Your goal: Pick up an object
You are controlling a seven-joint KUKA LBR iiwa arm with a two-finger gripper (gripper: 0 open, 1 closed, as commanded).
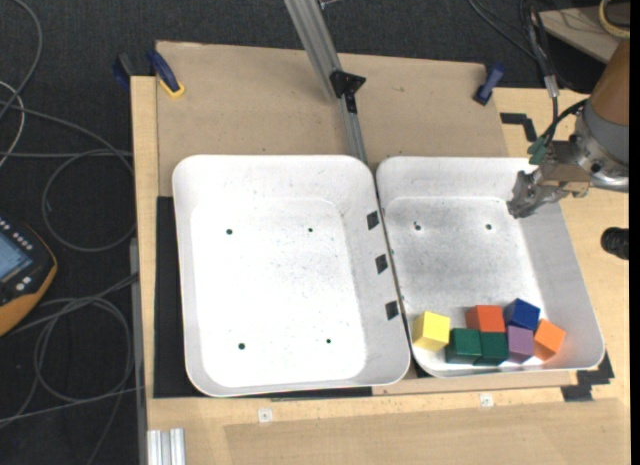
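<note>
Several small coloured blocks lie clustered at the near edge of the right bin (pixel 560 253): a yellow block (pixel 433 329), a green block (pixel 476 345), a red-orange block (pixel 489 318), a blue block (pixel 523 312), a purple block (pixel 521 340) and an orange block (pixel 549 336). My gripper (pixel 524 198) hangs over the far right part of the right bin, well behind the blocks and apart from them. Nothing shows between its fingers.
The left bin (pixel 200 193) stands beside the right one on the wooden bench. A grey metal pole (pixel 318 38) slants down to the gap between the bins. Blue clamps (pixel 166 75) sit at the bench's far corners. Cables lie on the floor at left.
</note>
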